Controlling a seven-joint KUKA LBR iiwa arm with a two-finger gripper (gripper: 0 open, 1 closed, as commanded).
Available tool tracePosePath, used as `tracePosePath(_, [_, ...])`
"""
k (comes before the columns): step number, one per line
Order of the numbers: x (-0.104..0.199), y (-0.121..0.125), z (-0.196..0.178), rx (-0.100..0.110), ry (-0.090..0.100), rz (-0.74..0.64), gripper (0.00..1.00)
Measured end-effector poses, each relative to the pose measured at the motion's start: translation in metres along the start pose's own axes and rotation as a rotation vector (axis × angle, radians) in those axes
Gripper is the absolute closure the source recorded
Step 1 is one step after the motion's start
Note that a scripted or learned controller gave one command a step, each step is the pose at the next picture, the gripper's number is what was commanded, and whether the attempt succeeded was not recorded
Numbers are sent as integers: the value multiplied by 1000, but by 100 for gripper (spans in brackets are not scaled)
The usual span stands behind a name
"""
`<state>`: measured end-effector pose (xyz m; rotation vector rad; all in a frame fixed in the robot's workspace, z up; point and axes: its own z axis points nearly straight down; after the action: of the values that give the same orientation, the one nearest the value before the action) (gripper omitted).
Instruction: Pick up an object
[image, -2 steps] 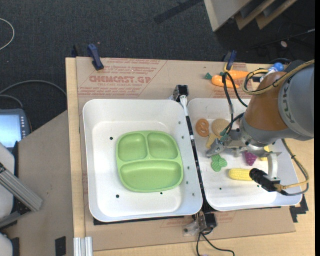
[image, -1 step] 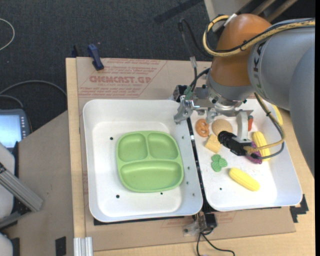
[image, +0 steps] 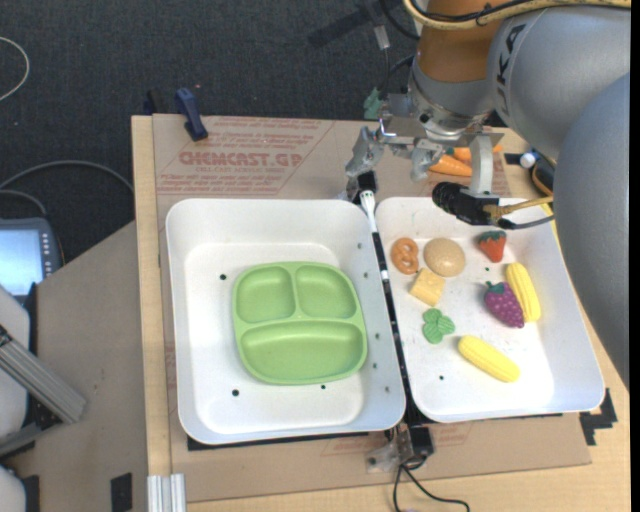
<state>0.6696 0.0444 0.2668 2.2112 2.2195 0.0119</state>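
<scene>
The toy foods lie in the right bin (image: 520, 395), bunched in its far and middle part: a pretzel (image: 405, 254) close to the bin's left wall, a tan roll (image: 445, 256) just beside it, a cheese wedge (image: 428, 288) and a green leafy piece (image: 437, 326) below them, purple grapes (image: 503, 304) touching a yellow corn cob (image: 522, 290), a strawberry (image: 490, 244) further back, and a second yellow piece (image: 488, 358) lying apart toward the front. The bin floor in front of that piece is bare. An orange carrot (image: 455, 162) shows at the far rim, partly hidden by the gripper (image: 425, 150), which hangs over that rim; whether it is clenched or released cannot be told. The left bin (image: 185, 300) holds a green divided plate (image: 298, 322), well clear of its walls
</scene>
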Motion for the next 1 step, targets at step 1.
tracePosePath(1, [77, -1, -124, -6, 6, -6, 0])
